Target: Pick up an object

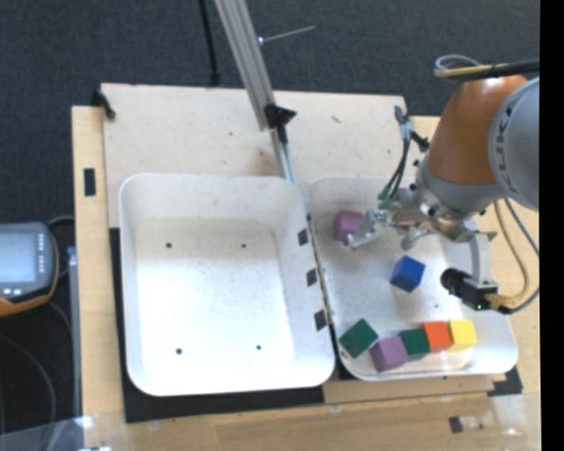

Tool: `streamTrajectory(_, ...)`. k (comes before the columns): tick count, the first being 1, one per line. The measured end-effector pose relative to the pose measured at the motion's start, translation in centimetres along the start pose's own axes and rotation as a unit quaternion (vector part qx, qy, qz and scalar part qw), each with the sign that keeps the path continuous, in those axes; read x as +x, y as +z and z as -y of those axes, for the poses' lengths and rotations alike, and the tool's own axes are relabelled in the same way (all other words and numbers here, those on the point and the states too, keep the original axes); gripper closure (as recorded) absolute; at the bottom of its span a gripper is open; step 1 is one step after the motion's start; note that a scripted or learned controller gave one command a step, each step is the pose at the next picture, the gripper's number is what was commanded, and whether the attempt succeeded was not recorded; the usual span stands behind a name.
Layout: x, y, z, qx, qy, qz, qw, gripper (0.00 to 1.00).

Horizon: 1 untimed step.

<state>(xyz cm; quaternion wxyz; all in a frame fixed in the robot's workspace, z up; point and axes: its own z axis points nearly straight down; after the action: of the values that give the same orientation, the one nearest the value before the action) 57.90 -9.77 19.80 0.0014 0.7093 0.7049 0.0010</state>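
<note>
The pincer (365,232) is seen low in the right-hand shallow white plastic bin (508,346), its metal tips just beside a small mauve cube (347,224) near the bin's left wall. Whether the tips are apart or together cannot be told, and the cube is not shown between them. The approach step is judged to be in hand. A closing squarely about the cube would be called for next, then a straight lift. A blue cube (407,273) lies nearby.

- Two shallow white plastic bins (216,280), smooth, faintly speckled
- Pale wooden bench board (188,130), matt
- Ribbed silver metal rail (244,45)
- Glossy orange arm band (465,139)
</note>
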Motion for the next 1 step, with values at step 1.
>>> streamTrajectory(1, -7.81, 10.21, -2.97, 0.001, -0.001, 0.002, 1.0000, 0.00)
